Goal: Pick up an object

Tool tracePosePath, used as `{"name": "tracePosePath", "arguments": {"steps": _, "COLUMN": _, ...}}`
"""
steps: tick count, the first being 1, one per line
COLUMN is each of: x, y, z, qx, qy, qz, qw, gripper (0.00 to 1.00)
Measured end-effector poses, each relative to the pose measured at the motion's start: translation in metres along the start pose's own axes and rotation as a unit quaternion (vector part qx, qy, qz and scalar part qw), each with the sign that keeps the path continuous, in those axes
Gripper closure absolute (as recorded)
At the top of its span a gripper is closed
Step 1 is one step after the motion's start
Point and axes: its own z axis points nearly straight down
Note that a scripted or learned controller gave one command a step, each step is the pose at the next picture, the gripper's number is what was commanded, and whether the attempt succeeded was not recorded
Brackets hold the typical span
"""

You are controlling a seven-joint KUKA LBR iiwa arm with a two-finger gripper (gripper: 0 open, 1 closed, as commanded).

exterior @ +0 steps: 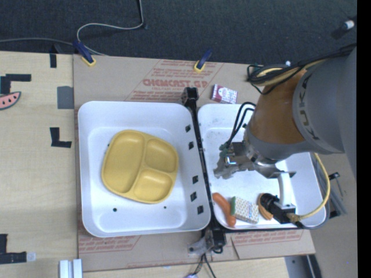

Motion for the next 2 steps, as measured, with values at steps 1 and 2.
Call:
{"name": "tracePosePath", "arguments": {"steps": 1, "x": 0.0008, "y": 0.0003, "z": -0.0092, "qx": 0.001, "qy": 0.001, "qz": -0.001, "qw": 1.0000, "gripper": 1.00}}
{"name": "tracePosePath", "arguments": {"steps": 2, "x": 0.0017, "y": 0.0006, "z": -0.0184, "qx": 0.001, "qy": 0.001, "qz": -0.002, "qw": 1.0000, "gripper": 1.00}}
